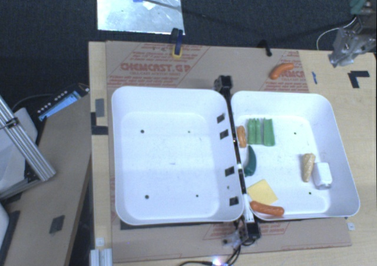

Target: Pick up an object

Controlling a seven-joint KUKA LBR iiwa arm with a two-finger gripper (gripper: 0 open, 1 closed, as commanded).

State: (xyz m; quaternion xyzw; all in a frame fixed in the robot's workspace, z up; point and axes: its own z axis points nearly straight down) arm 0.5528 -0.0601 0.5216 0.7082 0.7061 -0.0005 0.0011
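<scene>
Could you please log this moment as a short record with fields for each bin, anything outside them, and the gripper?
left bin: bare white floor, small dark dots
right bin: green ridged piece, dark green curved piece, yellow wedge, orange sausage at the near edge, tan roll, white block, small orange piece by the divider
outside bins: orange sausage on the board behind the right bin
gripper: top right, above the bench corner, away from every object
</scene>
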